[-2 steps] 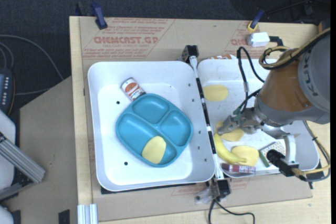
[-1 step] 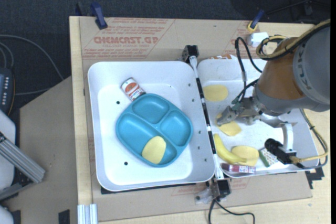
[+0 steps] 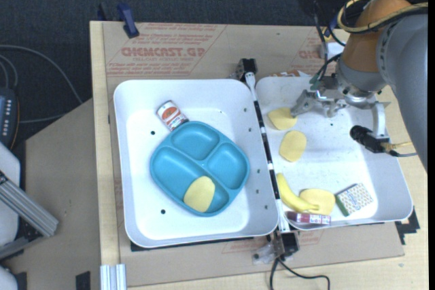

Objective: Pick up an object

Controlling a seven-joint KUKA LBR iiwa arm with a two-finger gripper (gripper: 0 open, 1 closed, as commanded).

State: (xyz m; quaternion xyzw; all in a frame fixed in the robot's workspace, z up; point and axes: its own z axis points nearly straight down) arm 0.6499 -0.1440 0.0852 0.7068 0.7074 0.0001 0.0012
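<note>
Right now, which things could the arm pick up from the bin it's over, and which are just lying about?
In play: gripper; yellow piece at its fingers; yellow disc; banana; patterned sponge.

Lying about: blue divided plate, small can, blue clip.

Right bin: pale yellow piece (image 3: 281, 119) at upper left, flat yellow disc (image 3: 293, 145) just below, banana (image 3: 290, 195) and lemon-like lump (image 3: 317, 200) touching near front, patterned sponge (image 3: 354, 199) beside, small tube (image 3: 309, 218) at front edge.

Both white bins (image 3: 129, 146) look like smooth, slightly glossy plastic. The blue divided plate (image 3: 197, 166) is glossy plastic too. The table (image 3: 102, 78) is matt, pale wood-like board printed with red lettering. The gripper (image 3: 309, 104) is dull grey metal.
</note>
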